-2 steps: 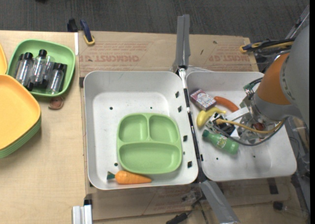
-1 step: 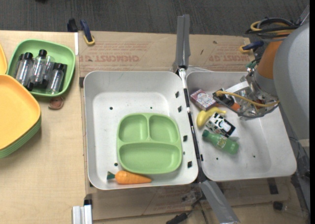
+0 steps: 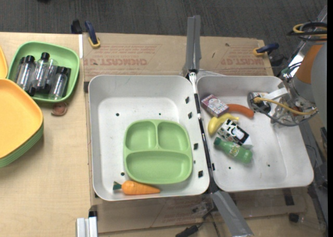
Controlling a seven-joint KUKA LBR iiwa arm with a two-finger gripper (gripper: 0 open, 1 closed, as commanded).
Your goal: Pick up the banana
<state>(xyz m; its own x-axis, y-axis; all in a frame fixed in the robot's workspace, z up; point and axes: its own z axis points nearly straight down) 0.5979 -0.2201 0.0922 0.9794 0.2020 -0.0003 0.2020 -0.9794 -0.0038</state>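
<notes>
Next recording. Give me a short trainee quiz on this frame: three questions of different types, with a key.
1. True or false: the banana lies in the right bin.
2. Short answer: which orange item lies in the left bin, at the near edge of the green divided plate?
3. Fill the gap: the plate has ___ compartments.

Key
1. True.
2. The carrot.
3. Three.
</notes>
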